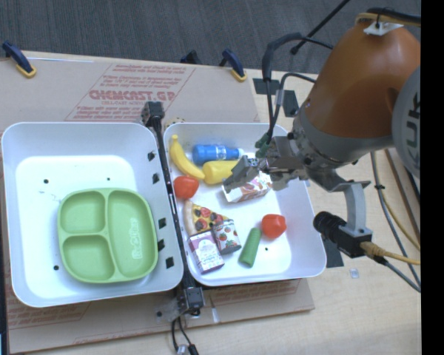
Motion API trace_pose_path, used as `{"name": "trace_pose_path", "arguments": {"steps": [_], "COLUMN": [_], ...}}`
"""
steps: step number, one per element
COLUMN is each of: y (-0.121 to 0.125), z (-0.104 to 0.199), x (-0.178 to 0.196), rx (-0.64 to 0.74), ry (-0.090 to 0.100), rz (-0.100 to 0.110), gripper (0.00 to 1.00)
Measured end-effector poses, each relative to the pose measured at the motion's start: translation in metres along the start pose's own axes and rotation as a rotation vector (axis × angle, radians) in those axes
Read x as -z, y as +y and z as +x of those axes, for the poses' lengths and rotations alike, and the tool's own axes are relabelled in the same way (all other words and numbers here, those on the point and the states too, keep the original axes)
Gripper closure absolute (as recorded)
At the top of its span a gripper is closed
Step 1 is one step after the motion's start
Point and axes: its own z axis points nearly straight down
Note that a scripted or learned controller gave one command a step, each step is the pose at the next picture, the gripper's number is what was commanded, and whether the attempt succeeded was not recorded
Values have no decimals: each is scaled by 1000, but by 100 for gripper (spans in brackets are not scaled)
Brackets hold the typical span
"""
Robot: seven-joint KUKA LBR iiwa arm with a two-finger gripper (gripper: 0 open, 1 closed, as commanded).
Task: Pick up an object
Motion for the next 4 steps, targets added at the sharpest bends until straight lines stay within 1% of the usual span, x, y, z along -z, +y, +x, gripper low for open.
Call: {"name": "trace_pose_path", "arguments": {"steps": [1,2,3,4], "y": [-1,3,77,76], "z": [-78,-117,-67,-68], "x": [-156,-228,-257,-247], "rx": [-2,-2,3,5], "ry": [0,-4,0,-1], "rz": [4,-11,0,2], "gripper": [0,0,0,100]}}
